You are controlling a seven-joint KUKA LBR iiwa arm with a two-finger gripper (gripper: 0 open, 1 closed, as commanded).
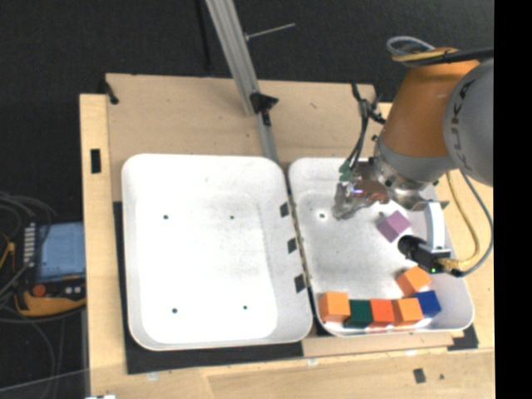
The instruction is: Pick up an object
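Jaws (345,204) hang over the upper part of the right bin (324,248), pointing down toward its floor; nothing shows between them, and whether they stand spread or closed I cannot tell at this resolution. No object is lifted, so by my reading the pick is not yet done: approach stage only, grasp and lift both remain.

Candidate objects all lie in the right bin. Purple block (393,224) sits just beside the jaws, toward the arm side, tilted on the floor. Along the near wall runs a row, touching or nearly so: orange block (335,305), dark green block (360,312), a red-orange block (381,310), another orange block (407,310), blue block (429,302). One more orange piece (413,279) rests above the row's right end. The purple block looks the nearest target, though that is a guess.

Materials: blocks are small, hard-edged cubes or near-cubes, matte solid colours, likely wood or plastic. Both bins are shallow white trays with rounded corners and a faintly scuffed, speckled floor; the left bin (204,248) shows a few dark dots. Bench (166,115) is pale unfinished board. Arm (432,115) is smooth, orange band above grey, with loose cables at the wrist.
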